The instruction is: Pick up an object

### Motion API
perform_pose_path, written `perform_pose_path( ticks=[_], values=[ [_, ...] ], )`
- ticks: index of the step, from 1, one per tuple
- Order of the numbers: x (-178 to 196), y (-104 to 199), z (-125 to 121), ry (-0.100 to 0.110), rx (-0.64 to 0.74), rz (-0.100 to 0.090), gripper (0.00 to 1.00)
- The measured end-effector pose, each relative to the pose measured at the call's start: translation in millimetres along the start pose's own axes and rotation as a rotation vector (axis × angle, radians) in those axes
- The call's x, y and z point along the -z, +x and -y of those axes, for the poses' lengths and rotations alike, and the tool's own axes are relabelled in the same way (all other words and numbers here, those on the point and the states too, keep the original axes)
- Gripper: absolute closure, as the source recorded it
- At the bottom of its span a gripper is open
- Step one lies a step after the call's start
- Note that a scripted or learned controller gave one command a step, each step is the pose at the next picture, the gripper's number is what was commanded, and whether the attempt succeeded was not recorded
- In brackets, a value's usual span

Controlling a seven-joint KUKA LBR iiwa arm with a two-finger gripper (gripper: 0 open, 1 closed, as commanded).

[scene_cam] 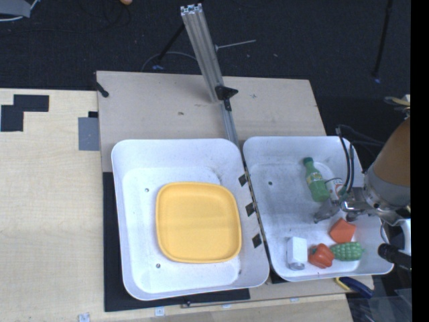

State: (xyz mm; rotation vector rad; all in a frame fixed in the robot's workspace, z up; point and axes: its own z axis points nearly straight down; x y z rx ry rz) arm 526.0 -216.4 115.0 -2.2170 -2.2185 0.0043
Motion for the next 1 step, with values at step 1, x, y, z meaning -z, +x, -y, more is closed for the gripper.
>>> perform_pose_path(
  ticks=[1],
  values=[
    [-18.8,-2.2,-2.8,-0.015,-0.001,0.007,0.0]
  ],
)
